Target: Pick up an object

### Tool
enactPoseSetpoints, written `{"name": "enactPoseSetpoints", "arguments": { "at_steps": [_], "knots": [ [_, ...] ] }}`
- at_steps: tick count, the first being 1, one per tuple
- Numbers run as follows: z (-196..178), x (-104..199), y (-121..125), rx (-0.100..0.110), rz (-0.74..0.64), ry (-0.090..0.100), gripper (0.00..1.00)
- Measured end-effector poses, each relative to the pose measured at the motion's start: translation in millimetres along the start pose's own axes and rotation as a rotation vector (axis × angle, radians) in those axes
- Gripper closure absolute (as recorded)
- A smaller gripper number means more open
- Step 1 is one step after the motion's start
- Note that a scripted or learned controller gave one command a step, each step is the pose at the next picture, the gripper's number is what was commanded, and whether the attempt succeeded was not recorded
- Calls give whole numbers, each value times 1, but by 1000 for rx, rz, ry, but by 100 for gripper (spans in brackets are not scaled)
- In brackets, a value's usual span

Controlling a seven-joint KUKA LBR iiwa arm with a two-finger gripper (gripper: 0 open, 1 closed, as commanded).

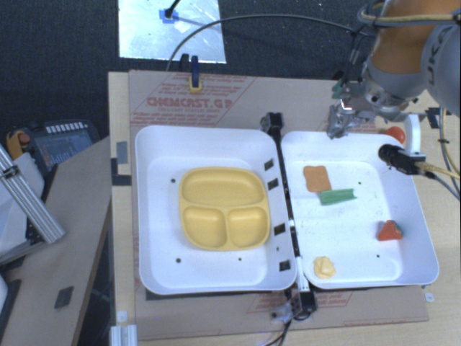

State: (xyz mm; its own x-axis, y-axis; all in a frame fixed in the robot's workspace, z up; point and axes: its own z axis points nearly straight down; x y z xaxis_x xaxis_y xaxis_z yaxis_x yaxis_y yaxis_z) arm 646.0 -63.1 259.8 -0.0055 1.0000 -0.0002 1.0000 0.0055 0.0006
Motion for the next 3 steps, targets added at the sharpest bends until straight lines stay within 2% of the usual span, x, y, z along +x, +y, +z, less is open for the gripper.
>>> {"name": "enactPoseSetpoints", "arguments": {
  "at_steps": [1,3],
  "knots": [
    [-3,50,-27,1,-3,1,100],
    [27,143,-63,2,-1,1,100]
  ]
}}
